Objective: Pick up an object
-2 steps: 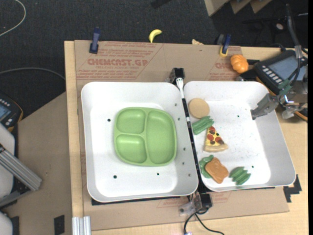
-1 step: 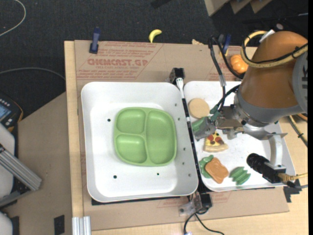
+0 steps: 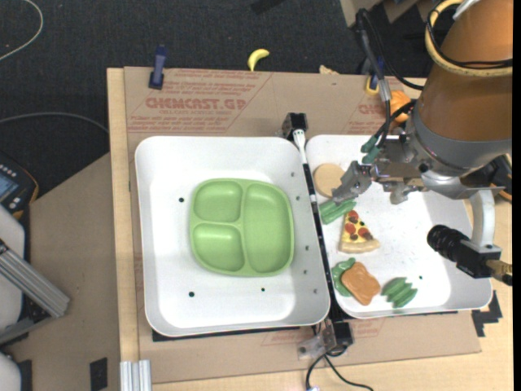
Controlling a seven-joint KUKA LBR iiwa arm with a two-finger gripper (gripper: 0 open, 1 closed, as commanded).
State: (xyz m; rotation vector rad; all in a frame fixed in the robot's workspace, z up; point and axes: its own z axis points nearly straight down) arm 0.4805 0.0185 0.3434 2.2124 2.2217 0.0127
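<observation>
1. The gripper (image 3: 348, 191) hangs low over the far left part of the right bin (image 3: 407, 243). It is just above a green pod (image 3: 334, 212) and beside a round tan biscuit (image 3: 327, 177).
2. I cannot tell how wide it stands, and nothing shows in its grasp.
3. The pod lies on the bin floor, just far of a pizza slice (image 3: 356, 233).
4. By my judgement nothing is lifted yet, so the grasp and the raise both remain.

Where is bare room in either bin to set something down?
Left white bin: bare floor all round the green divided plate, widest on the near side. Right white bin: one bare patch view-right of the toy pizza slice. Its left side is crowded: the tool by a tan round biscuit, green toy pod, brown toast piece.
</observation>
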